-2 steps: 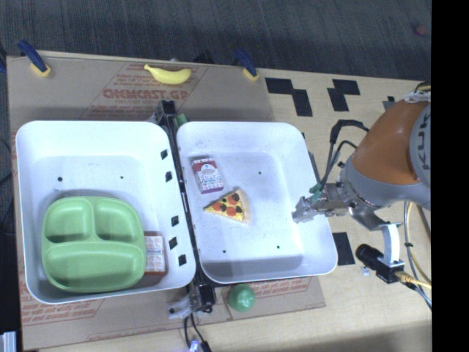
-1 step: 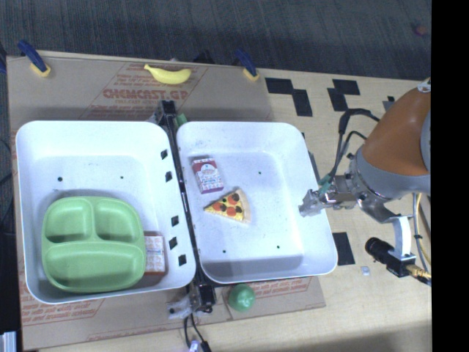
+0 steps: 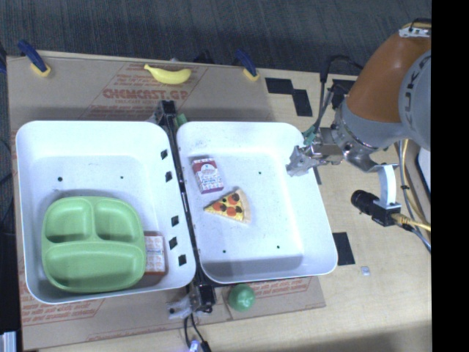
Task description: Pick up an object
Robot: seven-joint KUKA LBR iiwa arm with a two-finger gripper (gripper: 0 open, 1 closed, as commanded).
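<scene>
In the right bin [image 3: 308, 248] lie a small red packet [image 3: 207, 174] and, just below it, a pizza slice toy [image 3: 230, 207]. My gripper [image 3: 299, 160] hangs over the right bin's upper right rim, well to the right of both, with nothing seen between its fingers. The left bin [image 3: 37, 145] holds a green divided tray [image 3: 93, 242] and a small brown box [image 3: 154, 253] tucked against the tray's right side.
A yellow banana [image 3: 168, 72] lies on the cardboard behind the bins. A green ball [image 3: 240, 296] sits on the cardboard in front of the right bin. Blue clamps [image 3: 34, 57] hold the cardboard at its back edge.
</scene>
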